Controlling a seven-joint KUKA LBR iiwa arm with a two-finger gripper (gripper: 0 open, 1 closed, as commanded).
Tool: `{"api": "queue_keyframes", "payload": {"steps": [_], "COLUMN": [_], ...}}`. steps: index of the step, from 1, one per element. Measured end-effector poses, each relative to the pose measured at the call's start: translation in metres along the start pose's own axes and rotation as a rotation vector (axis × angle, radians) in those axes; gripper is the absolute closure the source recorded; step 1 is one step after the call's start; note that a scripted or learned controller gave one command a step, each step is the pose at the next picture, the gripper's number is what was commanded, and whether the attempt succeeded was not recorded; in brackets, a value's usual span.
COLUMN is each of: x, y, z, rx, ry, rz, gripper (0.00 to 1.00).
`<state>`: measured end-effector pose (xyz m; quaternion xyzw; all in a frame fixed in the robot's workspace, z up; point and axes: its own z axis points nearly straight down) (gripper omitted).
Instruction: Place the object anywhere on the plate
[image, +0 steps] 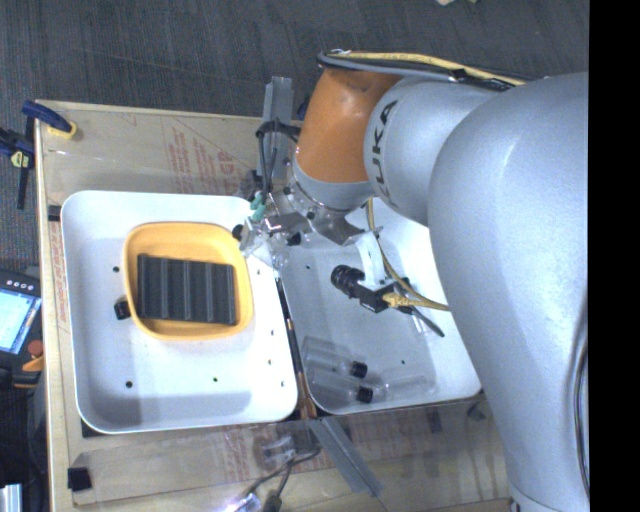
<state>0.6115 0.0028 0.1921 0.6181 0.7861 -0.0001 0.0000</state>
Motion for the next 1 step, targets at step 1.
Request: {"api": "queue_keyframes", "payload": {"steps": [1], "x": [-0.0003], "y": [0.0000], "z": [-0.0001], "rx": [0.000], "ry": [0.000], "rz": [0.001], "gripper": [0.00]}}
